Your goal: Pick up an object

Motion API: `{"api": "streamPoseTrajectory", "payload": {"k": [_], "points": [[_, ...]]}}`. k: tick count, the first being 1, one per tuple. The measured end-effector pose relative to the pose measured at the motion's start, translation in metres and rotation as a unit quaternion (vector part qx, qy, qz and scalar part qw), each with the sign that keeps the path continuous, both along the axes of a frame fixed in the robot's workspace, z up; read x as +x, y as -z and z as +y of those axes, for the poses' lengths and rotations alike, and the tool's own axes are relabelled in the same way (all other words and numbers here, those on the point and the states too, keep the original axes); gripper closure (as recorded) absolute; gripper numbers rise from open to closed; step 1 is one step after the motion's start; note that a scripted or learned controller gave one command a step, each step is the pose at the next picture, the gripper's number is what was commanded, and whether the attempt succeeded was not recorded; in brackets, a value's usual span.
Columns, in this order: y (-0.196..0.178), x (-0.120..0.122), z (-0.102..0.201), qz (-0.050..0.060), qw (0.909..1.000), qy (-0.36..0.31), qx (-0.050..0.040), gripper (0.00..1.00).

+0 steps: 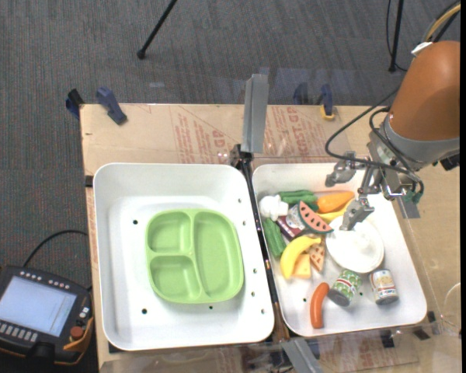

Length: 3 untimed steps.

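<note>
Brown bench (179, 134) under two white bins (116, 208) (408, 301), side by side.

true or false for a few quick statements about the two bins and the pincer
1. The green divided tray lies in the left bin. True.
2. The banana lies in the left bin. False: it is in the right bin, among the toy food.
3. The pincer hangs over the right bin. True.
4. Two small cans lie near the right bin's front edge. True.
5. The sausage rests on the white plate. False: it lies on the bin floor, apart from the plate.
</note>
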<state>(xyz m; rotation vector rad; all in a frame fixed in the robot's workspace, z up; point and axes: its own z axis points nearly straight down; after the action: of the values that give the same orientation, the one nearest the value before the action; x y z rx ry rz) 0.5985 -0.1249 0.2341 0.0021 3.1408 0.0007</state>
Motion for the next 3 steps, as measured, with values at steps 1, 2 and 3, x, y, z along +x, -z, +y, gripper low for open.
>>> {"api": "streamPoseTrajectory", "payload": {"k": [1, 2, 3], "points": [[0.133, -0.017, -0.004, -0.004, 0.999, 0.044, -0.0001, 0.0], [0.148, -0.124, 0.028, 0.003, 0.9919, 0.127, 0.0007, 0.0], [0.148, -0.123, 0.043, 0.002, 0.9902, 0.139, 0.0006, 0.0]]}}
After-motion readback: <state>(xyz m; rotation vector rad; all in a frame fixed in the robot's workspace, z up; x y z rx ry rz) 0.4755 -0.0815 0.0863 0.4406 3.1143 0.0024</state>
